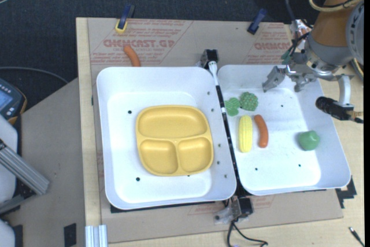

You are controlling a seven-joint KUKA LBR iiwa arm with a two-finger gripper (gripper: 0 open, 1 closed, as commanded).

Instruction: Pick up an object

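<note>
Two white bins: left bin (pixel 110 124) with yellow divided plate (pixel 173 140); right bin (pixel 329 173) with corn cob (pixel 245 133), sausage (pixel 262 131), broccoli (pixel 248 101), green piece (pixel 309 140) (near right wall). Gripper (pixel 285 81) spread, holding nothing, above far end.

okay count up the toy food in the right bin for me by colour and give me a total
Green: 3, a broccoli, a small leafy piece beside it and a round piece
Yellow: 1, a corn cob
Orange-red: 1, a sausage
Total: 5

Pincer (pixel 286 79) open above right bin (pixel 329 173), corn (pixel 245 133), sausage (pixel 262 131), broccoli (pixel 249 101), yellow tray (pixel 173 140) left
</note>
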